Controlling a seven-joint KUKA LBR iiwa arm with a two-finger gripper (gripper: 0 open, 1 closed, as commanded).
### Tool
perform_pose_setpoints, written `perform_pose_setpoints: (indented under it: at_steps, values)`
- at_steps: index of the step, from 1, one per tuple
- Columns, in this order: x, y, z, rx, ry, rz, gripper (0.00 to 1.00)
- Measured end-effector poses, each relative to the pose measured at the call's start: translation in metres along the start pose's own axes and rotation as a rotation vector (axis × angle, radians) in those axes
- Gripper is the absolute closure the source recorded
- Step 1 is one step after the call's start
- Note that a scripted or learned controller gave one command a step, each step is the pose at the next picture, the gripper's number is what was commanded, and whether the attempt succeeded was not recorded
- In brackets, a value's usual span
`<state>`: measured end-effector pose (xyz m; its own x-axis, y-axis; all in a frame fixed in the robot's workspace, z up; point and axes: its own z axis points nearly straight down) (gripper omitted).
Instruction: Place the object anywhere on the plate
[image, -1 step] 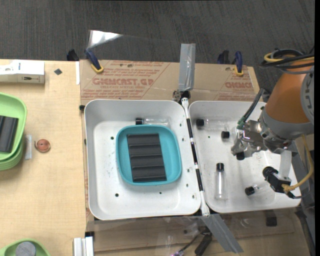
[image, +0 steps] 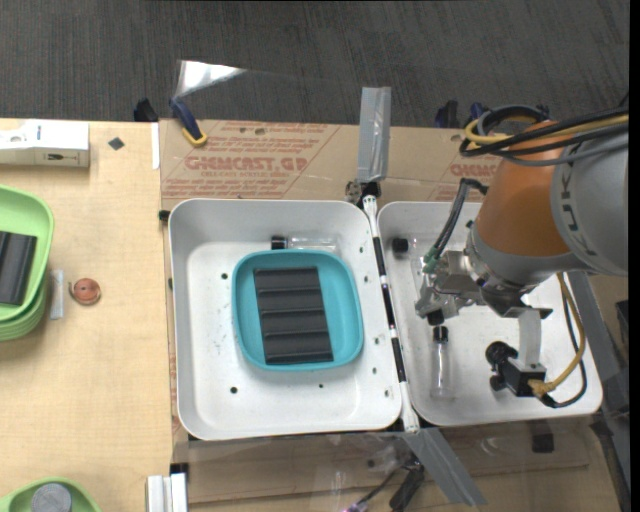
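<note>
A teal square plate lies in the middle of the left bin. A black ridged slab rests flat on the plate and covers most of its centre. My gripper hangs over the left half of the right bin, to the right of the plate and apart from it. The grey arm with its orange band hides the bin floor behind the gripper. I see nothing held in the gripper.
A small black piece sits at the right bin's back left corner. Another small dark item lies behind the plate. Green dishes and a small round red item are on the bench to the left. Cables loop beside the wrist.
</note>
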<state>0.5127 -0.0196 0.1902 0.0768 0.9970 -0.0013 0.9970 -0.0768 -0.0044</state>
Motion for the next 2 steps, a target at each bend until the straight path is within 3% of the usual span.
perform_pose_setpoints:
  at_steps: [1, 2]
  values:
    - [0.0579, -0.0039, 0.0, 0.0, 0.0, -0.35, 1.0]
    - [0.0577, -0.0038, -0.0001, 0.0, 0.0, -0.35, 0.0]
